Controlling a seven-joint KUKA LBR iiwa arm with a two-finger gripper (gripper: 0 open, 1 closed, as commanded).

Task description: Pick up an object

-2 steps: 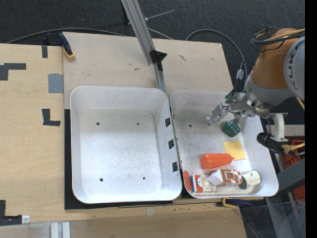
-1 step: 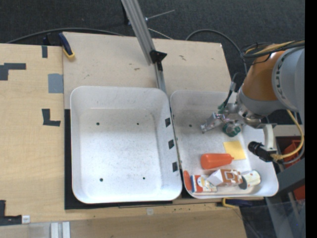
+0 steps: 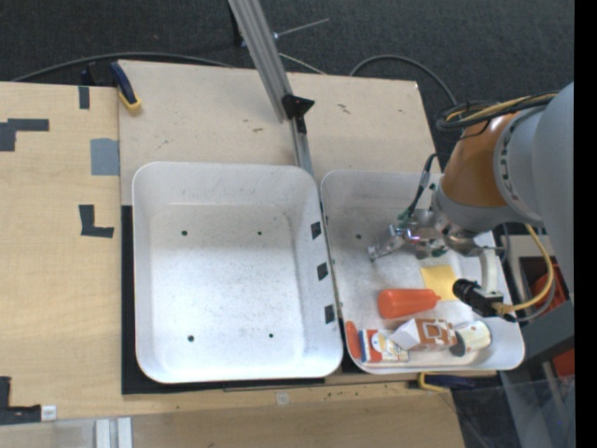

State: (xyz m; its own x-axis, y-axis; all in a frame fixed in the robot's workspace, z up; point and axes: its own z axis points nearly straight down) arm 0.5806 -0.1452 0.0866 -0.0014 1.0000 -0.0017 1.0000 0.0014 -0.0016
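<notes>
Grey two-finger gripper (image 3: 384, 247) hangs low over the right-hand shallow white bin (image 3: 350, 203), grip state impossible to tell; nearest candidate, an orange tapered plastic piece (image 3: 408, 301), lies just toward the bin's near edge from it, long axis crosswise.

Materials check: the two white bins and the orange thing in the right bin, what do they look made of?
Left shallow white bin and right shallow white bin: probably moulded plastic, matte, going by the rounded corners and rolled rims, with dark speckles on the floors. Orange tapered object: likely smooth plastic, judging by its uniform saturated colour; too small to tell more.
</notes>
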